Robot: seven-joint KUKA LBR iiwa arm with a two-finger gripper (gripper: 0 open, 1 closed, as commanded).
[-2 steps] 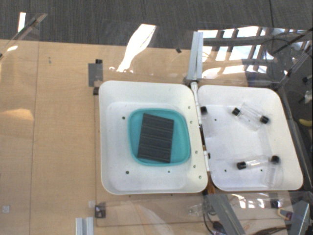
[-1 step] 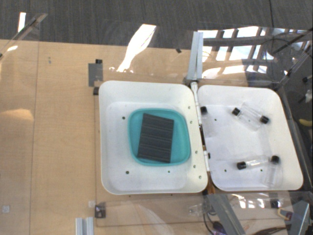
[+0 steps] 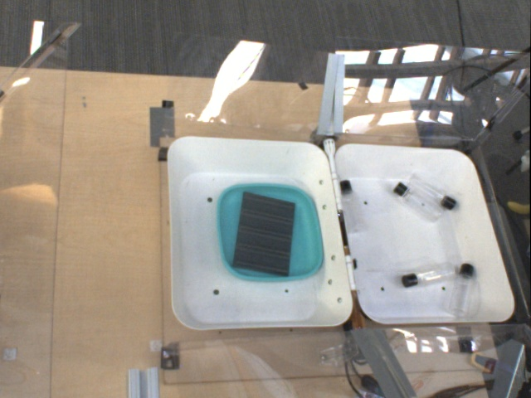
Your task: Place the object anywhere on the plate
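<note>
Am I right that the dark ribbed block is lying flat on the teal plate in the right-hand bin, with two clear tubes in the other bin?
Not quite: the camera view shows the dark ribbed block lying flat on the teal plate in the left-hand bin. The two clear tubes are in the other, right-hand bin.
</note>
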